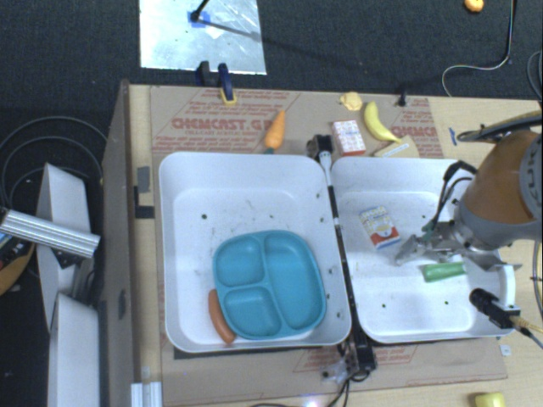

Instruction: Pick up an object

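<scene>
A small carton [379, 226] lies in the right bin [407, 325], with a green piece [443, 270] just beside the gripper [409, 251] low over that bin's floor; whether its fingers are spread or closed, I cannot tell. The left bin [187, 227] holds a blue plate [268, 284] and an orange sausage [221, 316].

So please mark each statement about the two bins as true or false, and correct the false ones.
1. The blue divided plate lies in the left bin. True.
2. The hot dog lies on top of the plate. False: it lies beside the plate's left edge.
3. The small carton lies in the right bin. True.
4. The banana lies in the right bin. False: it lies on the cardboard behind it.
5. The claw is over the left bin. False: it is over the right bin, near the green object.
</scene>
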Robot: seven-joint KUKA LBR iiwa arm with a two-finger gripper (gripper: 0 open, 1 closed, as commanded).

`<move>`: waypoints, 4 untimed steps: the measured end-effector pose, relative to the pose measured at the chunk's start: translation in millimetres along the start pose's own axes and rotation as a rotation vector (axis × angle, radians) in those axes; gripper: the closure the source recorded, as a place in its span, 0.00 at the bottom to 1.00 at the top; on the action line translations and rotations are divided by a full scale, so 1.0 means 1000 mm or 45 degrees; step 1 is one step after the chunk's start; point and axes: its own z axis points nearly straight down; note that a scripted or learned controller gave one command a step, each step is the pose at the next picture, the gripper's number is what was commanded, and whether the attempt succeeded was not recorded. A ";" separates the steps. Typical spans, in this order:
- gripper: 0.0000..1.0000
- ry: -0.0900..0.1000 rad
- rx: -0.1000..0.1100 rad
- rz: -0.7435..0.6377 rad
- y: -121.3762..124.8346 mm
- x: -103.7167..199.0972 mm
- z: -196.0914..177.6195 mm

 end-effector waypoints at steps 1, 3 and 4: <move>0.00 -0.008 -0.022 -0.011 0.106 0.004 -0.005; 0.00 -0.003 -0.004 0.002 -0.032 -0.019 -0.034; 0.00 -0.007 -0.012 -0.001 -0.013 -0.037 -0.003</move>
